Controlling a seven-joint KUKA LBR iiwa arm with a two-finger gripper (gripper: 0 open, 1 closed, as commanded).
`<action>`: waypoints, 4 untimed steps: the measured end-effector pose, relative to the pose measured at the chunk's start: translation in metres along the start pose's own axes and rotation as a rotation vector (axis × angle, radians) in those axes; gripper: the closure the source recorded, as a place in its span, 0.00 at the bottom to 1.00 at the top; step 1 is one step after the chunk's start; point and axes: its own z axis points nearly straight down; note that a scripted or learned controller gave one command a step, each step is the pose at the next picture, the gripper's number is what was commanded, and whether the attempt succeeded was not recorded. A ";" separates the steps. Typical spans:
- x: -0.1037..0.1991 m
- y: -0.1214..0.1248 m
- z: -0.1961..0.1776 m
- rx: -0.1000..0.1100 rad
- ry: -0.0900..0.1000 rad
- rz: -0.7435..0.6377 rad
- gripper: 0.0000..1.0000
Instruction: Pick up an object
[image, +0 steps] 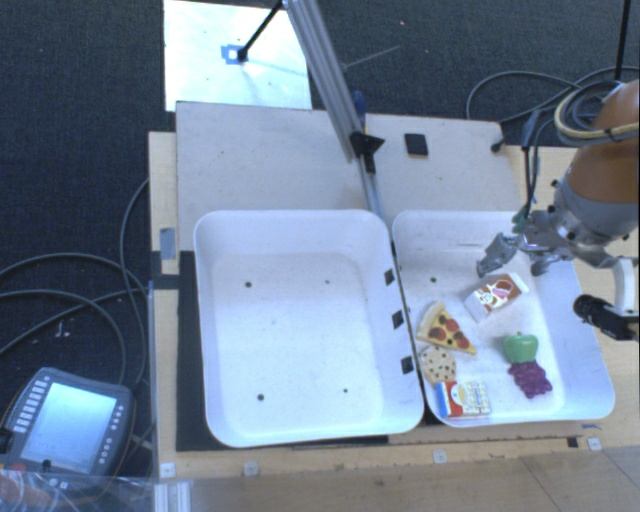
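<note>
The gripper (512, 254) hovers open and empty in the right-hand white bin (590, 400), just above the small red-and-white carton (496, 295); it should centre over it, descend straight, then close.

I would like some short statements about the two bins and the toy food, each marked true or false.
1. The pizza slice lies in the right bin. True.
2. The purple grapes lie in the left bin. False: they lie in the right bin, just below the green pepper.
3. The pincer hovers above the right bin, near the small carton. True.
4. The cookie lies above the pizza slice in the picture. False: it lies below it.
</note>
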 end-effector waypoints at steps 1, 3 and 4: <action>0.009 0.057 -0.078 -0.006 -0.001 -0.002 0.00; -0.014 0.098 0.069 0.009 0.001 0.001 1.00; 0.032 0.107 0.109 0.003 0.001 -0.003 1.00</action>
